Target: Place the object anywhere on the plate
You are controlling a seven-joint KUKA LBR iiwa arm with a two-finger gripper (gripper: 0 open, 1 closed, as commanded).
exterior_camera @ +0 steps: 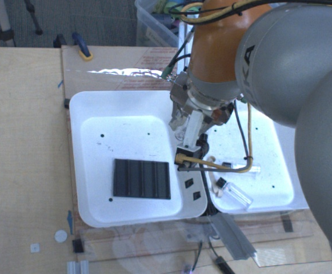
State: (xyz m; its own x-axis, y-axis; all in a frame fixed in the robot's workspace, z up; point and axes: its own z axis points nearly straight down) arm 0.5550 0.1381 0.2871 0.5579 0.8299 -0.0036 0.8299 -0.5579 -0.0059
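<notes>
Clear tube [233,193] (R bin [274,176]) lies apart from gripper [184,135].

Arm [286,56] from rt, gripper [180,128] down-left.

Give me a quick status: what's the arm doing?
Gripper over left bin edge. Clear object lying in right bin, apart from gripper. Dark ribbed plate in left bin, nothing on it.
</notes>
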